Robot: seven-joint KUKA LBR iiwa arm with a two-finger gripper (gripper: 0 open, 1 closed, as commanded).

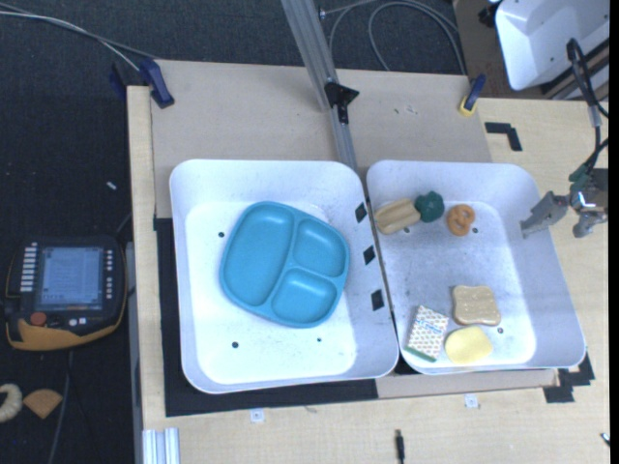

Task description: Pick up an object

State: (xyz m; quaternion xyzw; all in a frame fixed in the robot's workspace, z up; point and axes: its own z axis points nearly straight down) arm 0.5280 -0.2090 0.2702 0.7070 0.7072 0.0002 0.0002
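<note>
The right bin [542,288] holds several small items. At its back lie a tan roll [397,215], a dark green piece [429,204] and an orange ring-shaped piece [460,218]. Near its front are a slice of toast [476,304], a yellow round piece [468,345] and a checkered white packet [427,332]. My gripper [562,220] hangs over the bin's right rim, well right of the orange piece. It is open, with nothing between its fingers.
A blue divided plate [285,262] lies in the left bin [193,288]. A metal post [319,46] rises from the bench behind the bins. A handheld control pad [66,288] lies on the floor at the left.
</note>
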